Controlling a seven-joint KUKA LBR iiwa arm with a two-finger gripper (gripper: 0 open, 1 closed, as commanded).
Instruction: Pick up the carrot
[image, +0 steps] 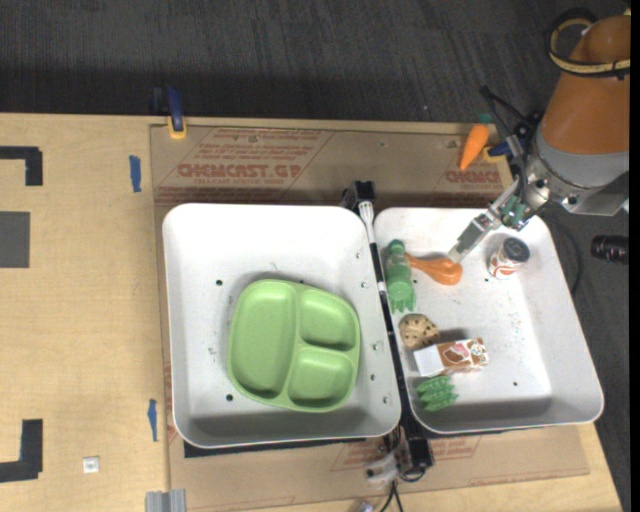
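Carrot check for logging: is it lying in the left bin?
No, the carrot lies in the right bin, beside the end effector.

- Two bins sat side by side on the bench — left bin (190, 300) and right bin (560, 340), inner walls touching.
- Divided plate (293, 343) lay in the left bin, about centre.
- Carrot (434, 267) lay in the right bin, far-left part, just right of a bottle (399, 276) along the bin's left wall.
- Gripper (470, 240) hung just behind and right of the carrot.
- Small cup (507, 257) sat right of the gripper.
- Cookie (416, 328) lay in front of the bottle; a box (452, 356) just in front and right of it.
- Leafy item (436, 392) lay nearest the front wall.
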